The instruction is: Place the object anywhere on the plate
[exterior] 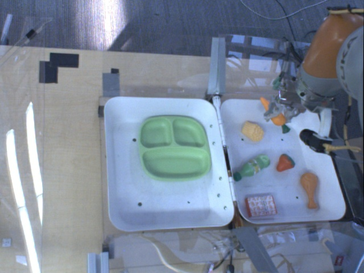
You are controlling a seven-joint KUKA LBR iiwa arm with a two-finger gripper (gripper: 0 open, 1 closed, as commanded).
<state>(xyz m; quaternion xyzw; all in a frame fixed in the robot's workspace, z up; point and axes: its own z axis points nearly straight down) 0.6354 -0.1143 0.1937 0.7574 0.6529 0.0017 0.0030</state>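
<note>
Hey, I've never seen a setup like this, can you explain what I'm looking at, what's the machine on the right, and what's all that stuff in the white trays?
This is one camera fixed above a workbench, looking down at a slant. The grey and orange shape at the right is a robot arm; its grasping part, the end effector, sits over the far corner of the right bin. An orange piece lies right at its tip, but I cannot tell whether it is gripped.

The left bin holds a green divided plate. The right bin holds toy food: a yellow corn piece, a green bottle, a red strawberry-like piece, a drumstick and a small red packet.

The job is to move an item onto the plate.
</note>
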